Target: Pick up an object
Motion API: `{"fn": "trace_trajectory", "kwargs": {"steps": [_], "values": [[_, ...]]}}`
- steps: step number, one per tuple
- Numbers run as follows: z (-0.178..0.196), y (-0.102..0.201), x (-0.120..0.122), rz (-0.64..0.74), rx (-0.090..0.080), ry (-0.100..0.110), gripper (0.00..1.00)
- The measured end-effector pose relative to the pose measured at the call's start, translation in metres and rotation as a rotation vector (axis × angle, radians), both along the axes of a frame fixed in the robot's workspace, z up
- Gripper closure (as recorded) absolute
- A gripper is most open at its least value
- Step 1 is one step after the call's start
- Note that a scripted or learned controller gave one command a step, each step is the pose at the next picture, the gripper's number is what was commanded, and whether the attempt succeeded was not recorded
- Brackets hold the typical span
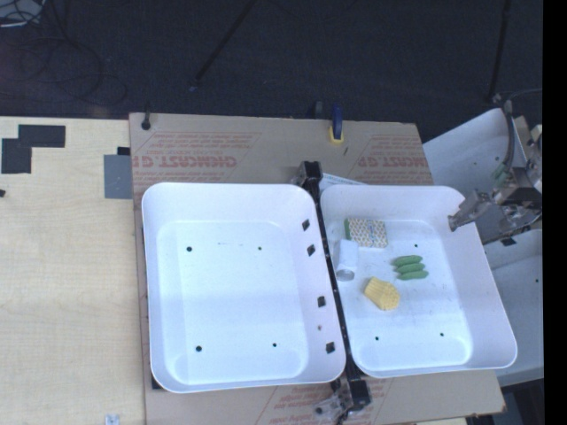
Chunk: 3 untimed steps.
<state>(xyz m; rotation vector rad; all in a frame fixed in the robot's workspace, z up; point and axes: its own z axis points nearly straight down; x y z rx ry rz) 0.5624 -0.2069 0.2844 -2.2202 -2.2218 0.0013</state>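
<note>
From above and at a slant, two shallow white bins sit side by side on a brown cardboard sheet (230, 153) printed with reddish lettering. The sheet lies on a pale wood-grain bench (62, 290). Both bins look like smooth moulded plastic, with rounded corners, raised rims and small dark holes dotted across their floors. A row of black clips (321, 301) runs down the seam where the two rims meet.

The left bin (159, 237) has a bare, glossy floor.

The right bin (483, 326) holds four small things, all gathered in its left half. A flat rectangular pad (367, 232) with a fine speckled pattern lies nearest the far rim. Just beside it, close to the seam, stands a short white cylinder (345, 259), smooth and plain. To the right lie green pods (410, 267), slim, curved and glossy, pressed together. Nearer the front sits a yellow block (382, 293), chunky, with a ribbed surface like corn.

The gripper (461, 218) reaches in from the right, at the right bin's far right rim, well apart from all four things. It is dull grey metal with a pointed tip; whether it is spread or closed I cannot tell, and nothing is seen in it.

A blue-and-yellow clamp (337, 124) grips the sheet's far edge.
</note>
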Motion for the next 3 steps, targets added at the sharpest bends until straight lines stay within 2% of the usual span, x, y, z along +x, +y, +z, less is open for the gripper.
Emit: {"fn": "trace_trajectory", "kwargs": {"steps": [1, 2, 3], "values": [[0.02, 0.094, 0.064, 0.01, 0.002, -0.005, 0.0], [0.028, 0.088, 0.06, 0.004, 0.0, 0.002, 1.0], [-0.004, 0.042, -0.045, -0.009, 0.001, 0.009, 1.0]]}}
